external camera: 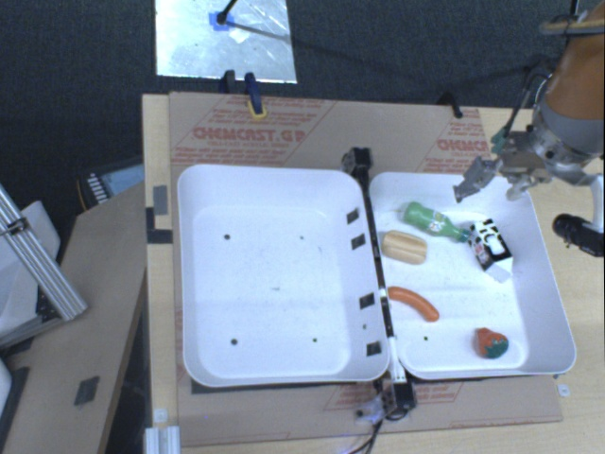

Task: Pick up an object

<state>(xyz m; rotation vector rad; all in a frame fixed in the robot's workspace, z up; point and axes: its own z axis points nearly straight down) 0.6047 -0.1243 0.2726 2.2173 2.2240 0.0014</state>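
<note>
Cardboard-topped bench is carrying two white bins; the right bin (553, 296) has all the items. Gripper (493, 179) is hovering over its far edge w/ fingers spread wide, holding nothing. Green bottle (435, 221) is lying just below-left of it, bread roll (404, 247) and sausage (414, 303) further on. Best approach imo: descend straight, straddling the bottle across its narrow width, avoiding the black-white box (490, 244).

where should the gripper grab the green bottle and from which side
Probably the middle of the green bottle, coming straight down, fingers spanning its narrow width. It lies flat, slanting across the right bin, its lower end close to the black-and-white carton, so stay toward the upper-left half.
</note>
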